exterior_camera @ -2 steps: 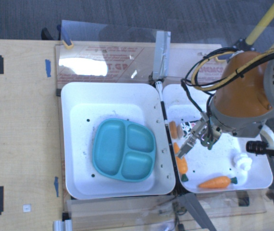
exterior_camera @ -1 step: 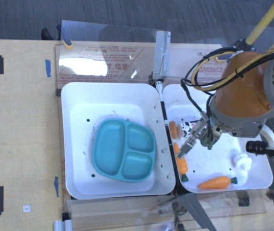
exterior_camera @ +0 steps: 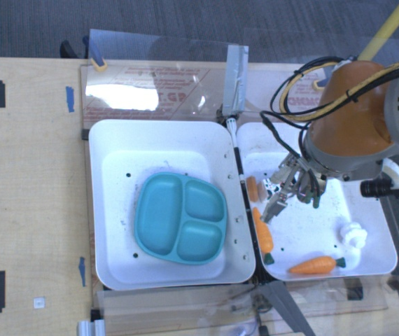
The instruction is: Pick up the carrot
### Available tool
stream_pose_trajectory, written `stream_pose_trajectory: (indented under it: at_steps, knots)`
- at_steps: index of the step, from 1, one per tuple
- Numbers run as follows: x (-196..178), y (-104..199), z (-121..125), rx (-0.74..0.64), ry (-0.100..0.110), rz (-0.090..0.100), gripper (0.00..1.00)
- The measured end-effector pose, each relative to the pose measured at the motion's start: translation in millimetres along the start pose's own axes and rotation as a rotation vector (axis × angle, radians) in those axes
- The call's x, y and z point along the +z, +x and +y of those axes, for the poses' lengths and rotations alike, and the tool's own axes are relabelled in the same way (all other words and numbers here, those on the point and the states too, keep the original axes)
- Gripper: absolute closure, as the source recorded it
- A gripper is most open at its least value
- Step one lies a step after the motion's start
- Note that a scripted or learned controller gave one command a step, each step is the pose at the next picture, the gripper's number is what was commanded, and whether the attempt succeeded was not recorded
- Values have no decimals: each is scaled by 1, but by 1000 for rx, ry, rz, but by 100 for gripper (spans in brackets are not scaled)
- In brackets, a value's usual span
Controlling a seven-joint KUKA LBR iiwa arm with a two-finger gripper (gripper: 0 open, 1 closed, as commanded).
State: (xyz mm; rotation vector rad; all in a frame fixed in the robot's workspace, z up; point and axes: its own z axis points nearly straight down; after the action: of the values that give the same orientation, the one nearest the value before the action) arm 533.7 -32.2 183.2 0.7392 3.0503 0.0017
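Two carrots lie in the right bin (exterior_camera: 374, 208). One carrot (exterior_camera: 262, 235) rests along the bin's left wall, pointing toward the front. The other carrot (exterior_camera: 313, 264) lies sideways near the front wall, its green top to the right. My gripper (exterior_camera: 272, 197) hangs over the left part of this bin, just above and behind the carrot by the wall, tilted toward the divider. It is open, with nothing between its fingers. The arm's orange band (exterior_camera: 350, 110) covers the back of the bin.
A teal divided plate (exterior_camera: 181, 218) sits in the left bin (exterior_camera: 108, 187). A small orange-brown piece (exterior_camera: 253, 188) lies against the right bin's left wall, beside the gripper. A white object (exterior_camera: 354, 238) sits at the right bin's front right.
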Motion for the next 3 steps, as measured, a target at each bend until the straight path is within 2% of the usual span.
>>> stream_pose_trajectory:
  at_steps: [1,2,3]
  knots:
    - [-9,-2,1,2,-3,-4,100]
    - [-9,-2,1,2,-3,-3,0]
    - [0,48,-6,-96,2,6,0]
